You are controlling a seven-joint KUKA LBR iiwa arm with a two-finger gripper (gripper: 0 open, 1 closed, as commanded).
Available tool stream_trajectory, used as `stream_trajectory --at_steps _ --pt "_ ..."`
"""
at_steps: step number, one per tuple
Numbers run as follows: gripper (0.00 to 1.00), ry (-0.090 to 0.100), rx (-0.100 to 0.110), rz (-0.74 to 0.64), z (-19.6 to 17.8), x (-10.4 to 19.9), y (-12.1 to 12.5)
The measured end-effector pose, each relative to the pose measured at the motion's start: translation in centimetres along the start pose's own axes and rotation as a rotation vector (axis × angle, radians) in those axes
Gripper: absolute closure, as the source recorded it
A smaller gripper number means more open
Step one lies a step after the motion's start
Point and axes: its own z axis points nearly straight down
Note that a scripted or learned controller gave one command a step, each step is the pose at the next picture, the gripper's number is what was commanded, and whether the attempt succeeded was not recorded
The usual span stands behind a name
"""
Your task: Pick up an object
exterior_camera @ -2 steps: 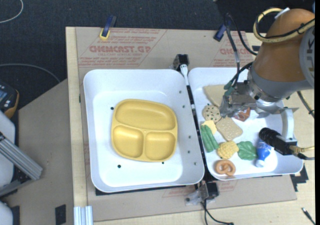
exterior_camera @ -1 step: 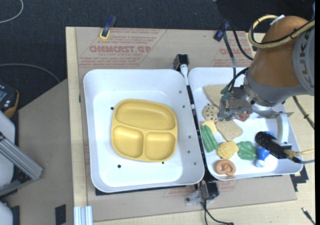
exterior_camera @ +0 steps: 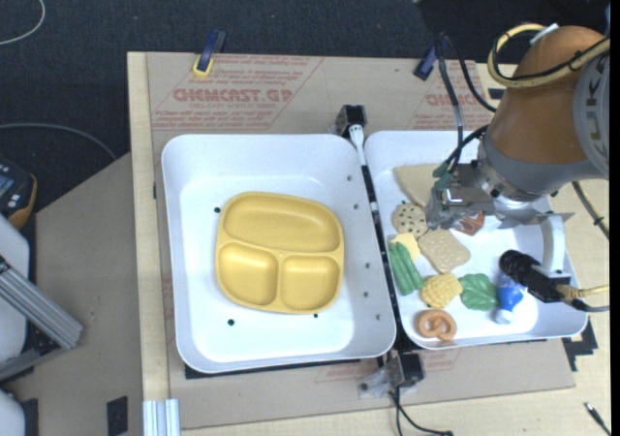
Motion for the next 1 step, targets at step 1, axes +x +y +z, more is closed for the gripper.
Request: stream_trajectory --at_steps 1 --pt "1.00 0.001 -0.002 -0.002 -1.61 1.01 -0.91"
